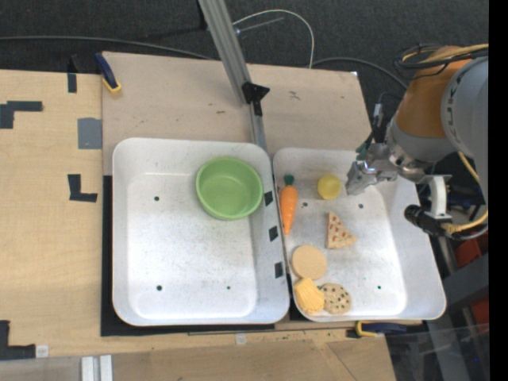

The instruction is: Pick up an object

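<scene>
Poised low over the right bin (413, 292) just beside the yellow ball (329, 186) — gripper (359, 177) (open or closed, impossible to tell) evidently lining up for a grab

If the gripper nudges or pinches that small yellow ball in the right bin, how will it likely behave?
The yellow ball looks round, so a nudge from the gripper beside it would probably roll it across the right bin. Its curved sides may slip from a two-finger pinch. It looks small, likely light.
</scene>
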You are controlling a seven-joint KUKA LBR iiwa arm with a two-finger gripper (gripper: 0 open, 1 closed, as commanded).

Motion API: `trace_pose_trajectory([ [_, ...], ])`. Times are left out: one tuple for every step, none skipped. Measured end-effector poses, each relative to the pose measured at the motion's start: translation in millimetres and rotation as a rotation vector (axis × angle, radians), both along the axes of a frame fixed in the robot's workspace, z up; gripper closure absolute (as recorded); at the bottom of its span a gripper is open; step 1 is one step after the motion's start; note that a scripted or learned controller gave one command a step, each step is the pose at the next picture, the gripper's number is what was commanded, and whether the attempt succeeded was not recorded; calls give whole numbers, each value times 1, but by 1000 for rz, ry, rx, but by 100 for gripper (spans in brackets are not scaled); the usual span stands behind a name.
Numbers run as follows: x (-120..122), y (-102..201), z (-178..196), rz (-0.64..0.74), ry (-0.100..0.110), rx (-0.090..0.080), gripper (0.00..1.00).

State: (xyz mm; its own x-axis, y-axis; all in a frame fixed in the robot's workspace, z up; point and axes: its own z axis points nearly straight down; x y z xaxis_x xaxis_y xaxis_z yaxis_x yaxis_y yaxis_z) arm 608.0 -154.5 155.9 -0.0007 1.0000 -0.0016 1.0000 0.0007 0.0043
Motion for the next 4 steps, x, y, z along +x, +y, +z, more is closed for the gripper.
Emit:
trace_pose_trajectory([
  [-4, -4, 45, 0, 1, 1, 100],
  [-4, -4, 62, 1, 3, 2, 100],
  [-1, 50, 59, 5, 6, 3, 100],
  [-17, 95, 64, 5, 6, 4, 100],
])
